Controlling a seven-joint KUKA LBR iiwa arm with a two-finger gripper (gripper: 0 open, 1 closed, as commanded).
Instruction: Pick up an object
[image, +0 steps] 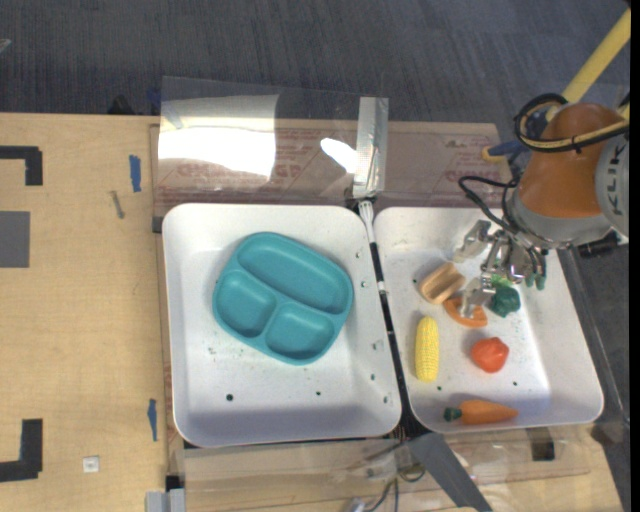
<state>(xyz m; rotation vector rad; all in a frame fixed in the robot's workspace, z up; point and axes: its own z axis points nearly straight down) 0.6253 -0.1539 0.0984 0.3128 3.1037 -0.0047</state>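
Orange slice (466, 312) lies in the right bin (570, 385), directly beneath the gripper (484, 290); whether that gripper is open or closed cannot be told.

Two bins side by side on the table (80, 300)
A divided plate (283, 297) lies in the left bin (190, 400); the right bin (570, 390) holds corn (427, 348), a tomato (489, 354), a carrot (486, 411) and bread (440, 283) under the tool (490, 272).

Corn (427, 348), tomato (489, 354), carrot (485, 410), bread (441, 283) in right bin (560, 400).
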